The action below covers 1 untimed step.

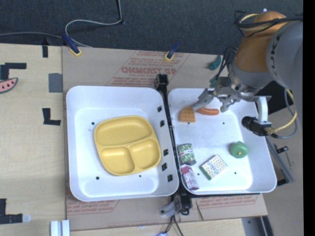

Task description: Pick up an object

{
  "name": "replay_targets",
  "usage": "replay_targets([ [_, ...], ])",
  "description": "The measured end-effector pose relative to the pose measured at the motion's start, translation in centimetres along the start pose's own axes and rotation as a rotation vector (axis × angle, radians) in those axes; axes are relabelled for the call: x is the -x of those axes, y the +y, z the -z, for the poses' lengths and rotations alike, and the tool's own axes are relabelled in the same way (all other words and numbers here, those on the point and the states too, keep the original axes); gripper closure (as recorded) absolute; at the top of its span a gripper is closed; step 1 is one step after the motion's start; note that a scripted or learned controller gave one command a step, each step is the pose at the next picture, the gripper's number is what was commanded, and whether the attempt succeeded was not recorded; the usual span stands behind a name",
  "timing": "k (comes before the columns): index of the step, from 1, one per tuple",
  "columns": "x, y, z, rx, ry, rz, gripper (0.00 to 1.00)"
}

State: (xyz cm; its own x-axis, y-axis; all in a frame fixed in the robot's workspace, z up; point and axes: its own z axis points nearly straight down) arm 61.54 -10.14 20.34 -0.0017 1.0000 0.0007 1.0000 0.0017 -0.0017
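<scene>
My pincer (215,102): spread, I think, hovering over the right bin (256,178).
Orange sausage (207,111): lies just below my fingers.
Yellow tray (127,144): left bin (78,132).

Bins (78,132) white. Divided plate (127,144) yellow. Arm (275,43) grey, orange band. Sausage-shaped item (208,111) orange-red. Wedge (186,115) tan-orange. Round item (239,149) green. Can (186,154) green label, white print. Second can (189,177) red/white. Flat box (213,166) white, multicolour speckle, yellow edge. Bench cardboard (142,70) brown, red lettering.
</scene>
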Motion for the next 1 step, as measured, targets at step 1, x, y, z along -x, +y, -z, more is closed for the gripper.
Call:
replay_targets([
  [1,0.23,1.09,-11.46,0.001,-0.001,0.000,0.00],
])
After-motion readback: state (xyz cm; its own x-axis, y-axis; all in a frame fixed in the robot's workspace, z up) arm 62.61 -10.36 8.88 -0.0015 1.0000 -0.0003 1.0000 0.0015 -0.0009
